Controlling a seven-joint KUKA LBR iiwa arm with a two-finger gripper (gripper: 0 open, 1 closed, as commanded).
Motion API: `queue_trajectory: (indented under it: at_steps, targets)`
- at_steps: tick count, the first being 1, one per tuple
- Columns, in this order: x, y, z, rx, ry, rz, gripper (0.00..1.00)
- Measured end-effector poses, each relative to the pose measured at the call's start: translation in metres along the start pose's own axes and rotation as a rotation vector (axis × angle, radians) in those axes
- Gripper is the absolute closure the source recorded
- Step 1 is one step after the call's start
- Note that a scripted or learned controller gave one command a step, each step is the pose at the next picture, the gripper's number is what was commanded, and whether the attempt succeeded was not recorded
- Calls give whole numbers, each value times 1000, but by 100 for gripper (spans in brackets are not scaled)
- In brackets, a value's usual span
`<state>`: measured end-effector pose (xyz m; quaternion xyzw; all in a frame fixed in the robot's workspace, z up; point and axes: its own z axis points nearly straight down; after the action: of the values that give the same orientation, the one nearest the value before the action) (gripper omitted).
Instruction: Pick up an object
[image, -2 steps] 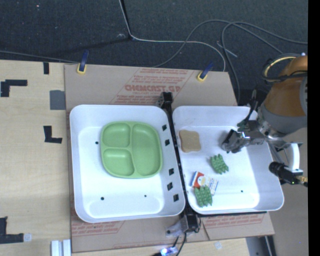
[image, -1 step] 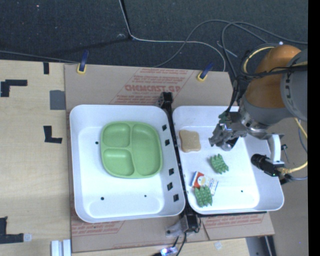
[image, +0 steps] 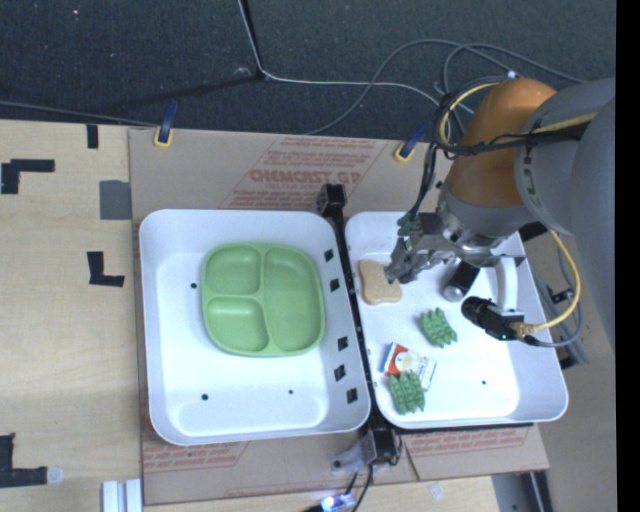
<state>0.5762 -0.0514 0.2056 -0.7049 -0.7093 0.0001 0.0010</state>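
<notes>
Toast (image: 378, 284) lying in right bin (image: 535, 400), near divider. Gripper (image: 402, 262) hovering at its upper right edge; finger state: cannot tell, nothing visibly held. Judging: centring over toast before descending is helping; 2 green toys (image: 437, 327) sitting clear.

Red print on the cardboard sheet (image: 290, 175) under the bins is too blurred to read for certain.

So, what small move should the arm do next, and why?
Probably a short straight descent. The gripper hovers over the right edge of the tan bread-shaped piece in the right bin, and nothing shows between its fingers.
</notes>
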Motion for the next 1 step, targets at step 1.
queue_trajectory:
  at_steps: [1]
  targets:
    - [59,13,-3,-1,1,-1,100]
